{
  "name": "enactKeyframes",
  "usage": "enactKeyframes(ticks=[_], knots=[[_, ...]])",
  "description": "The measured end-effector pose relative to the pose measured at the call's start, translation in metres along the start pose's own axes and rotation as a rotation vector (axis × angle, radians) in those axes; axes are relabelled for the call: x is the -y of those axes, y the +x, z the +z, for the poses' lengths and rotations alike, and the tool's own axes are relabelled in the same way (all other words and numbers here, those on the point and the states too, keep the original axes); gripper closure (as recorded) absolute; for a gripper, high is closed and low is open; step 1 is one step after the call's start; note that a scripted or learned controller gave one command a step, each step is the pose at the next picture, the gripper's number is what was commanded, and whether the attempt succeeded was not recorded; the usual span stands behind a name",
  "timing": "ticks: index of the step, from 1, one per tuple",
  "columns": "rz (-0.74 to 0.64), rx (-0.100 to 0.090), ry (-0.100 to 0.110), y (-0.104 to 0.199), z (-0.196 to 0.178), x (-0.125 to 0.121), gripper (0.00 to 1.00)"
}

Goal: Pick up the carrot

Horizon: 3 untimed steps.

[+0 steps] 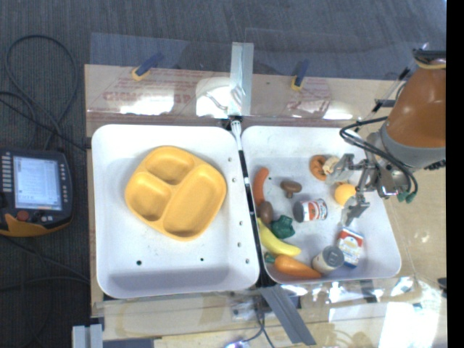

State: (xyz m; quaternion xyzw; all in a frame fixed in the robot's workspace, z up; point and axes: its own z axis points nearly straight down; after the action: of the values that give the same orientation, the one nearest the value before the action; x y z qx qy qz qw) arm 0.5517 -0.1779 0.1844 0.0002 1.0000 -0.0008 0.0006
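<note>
The claw (360,187) looks open and holds nothing. The carrot (296,268) lies down-left of it, against the bin's (391,249) front edge.

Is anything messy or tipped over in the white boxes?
A bit. The small white and red can lies on its side, and the red and white carton sits tilted near the grey-lidded jar. The toy food is jumbled in the right white bin; the orange carrot lies by the front wall. The yellow divided plate sits crooked.
</note>
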Motion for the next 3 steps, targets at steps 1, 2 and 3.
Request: enactKeyframes(ticks=[1,2,3], knots=[[-0.168,-0.004,-0.003,-0.050,0.085,0.044,0.00],[-0.265,0.011,0.004,-0.045,0.093,0.045,0.00],[-0.409,0.016,0.007,-0.033,0.093,0.044,0.00]])
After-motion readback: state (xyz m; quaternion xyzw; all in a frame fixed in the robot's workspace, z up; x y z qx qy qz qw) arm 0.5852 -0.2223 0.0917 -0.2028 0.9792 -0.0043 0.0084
